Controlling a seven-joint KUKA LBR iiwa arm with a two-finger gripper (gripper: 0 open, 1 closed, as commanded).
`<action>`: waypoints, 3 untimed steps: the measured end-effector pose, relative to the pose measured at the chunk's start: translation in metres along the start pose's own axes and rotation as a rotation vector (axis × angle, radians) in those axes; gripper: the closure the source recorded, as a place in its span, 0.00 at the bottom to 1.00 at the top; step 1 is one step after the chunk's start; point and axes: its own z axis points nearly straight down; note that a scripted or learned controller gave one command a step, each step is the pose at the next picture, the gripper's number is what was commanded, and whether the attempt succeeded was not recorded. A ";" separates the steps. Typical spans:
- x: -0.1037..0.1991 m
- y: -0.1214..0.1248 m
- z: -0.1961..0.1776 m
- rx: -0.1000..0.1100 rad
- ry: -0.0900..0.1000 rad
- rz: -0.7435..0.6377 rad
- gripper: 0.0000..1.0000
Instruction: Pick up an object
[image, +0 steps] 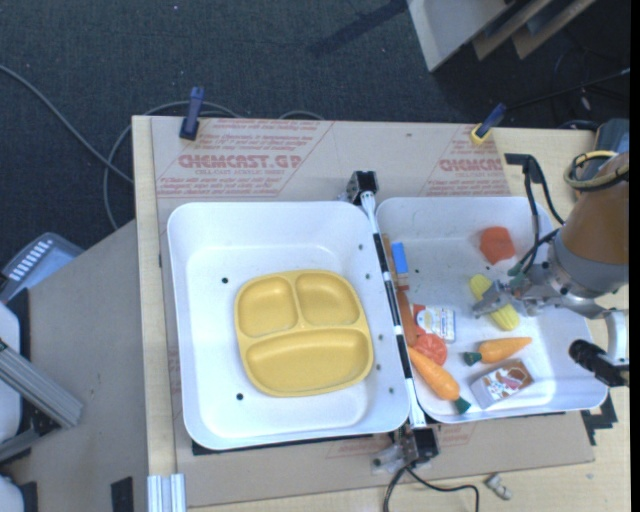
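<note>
The gripper (492, 300) is reaching into the right bin (450, 215) from the right, and whether it is spread or closed cannot be told, as its tip is blurring into the small yellow pieces around it. Lying in this bin are two carrots (503, 349), an orange-red block (496, 243), a blue stick (399, 258), a red lump (430, 346), two small printed packets (501, 383) and two yellow pieces (506, 319). The left bin (200, 260) is holding one yellow divided plate (302, 331).
</note>
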 end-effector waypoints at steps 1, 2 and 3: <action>0.000 0.001 -0.010 -0.003 -0.001 0.000 1.00; 0.085 0.003 -0.077 -0.002 0.000 -0.003 1.00; 0.183 -0.057 -0.126 0.003 0.002 -0.002 1.00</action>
